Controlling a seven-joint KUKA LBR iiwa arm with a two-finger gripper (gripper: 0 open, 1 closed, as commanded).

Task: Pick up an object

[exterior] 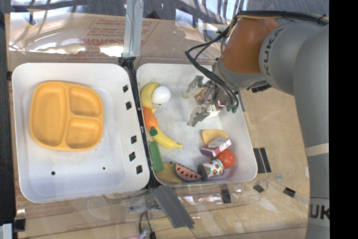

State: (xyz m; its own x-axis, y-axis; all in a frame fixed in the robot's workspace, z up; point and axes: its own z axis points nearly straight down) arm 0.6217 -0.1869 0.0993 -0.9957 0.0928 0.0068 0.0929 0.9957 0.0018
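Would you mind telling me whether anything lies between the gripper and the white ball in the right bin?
Nothing visible does. The gripper is over bare floor of the right bin, and the white ball lies to its left against the yellow banana, with open bin floor between them.

A robotics lab: a KUKA arm (291,53) over two taped white bins (33,176) of toy food.

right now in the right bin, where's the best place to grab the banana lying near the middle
Probably mid-body. The banana lies flat, slanting from the carrot toward its thin tip at lower right. Come straight down from above with the gripper turned so the fingers close across the narrow width. Its upper-right side faces bare bin floor; the left end crowds the carrot and the green piece.
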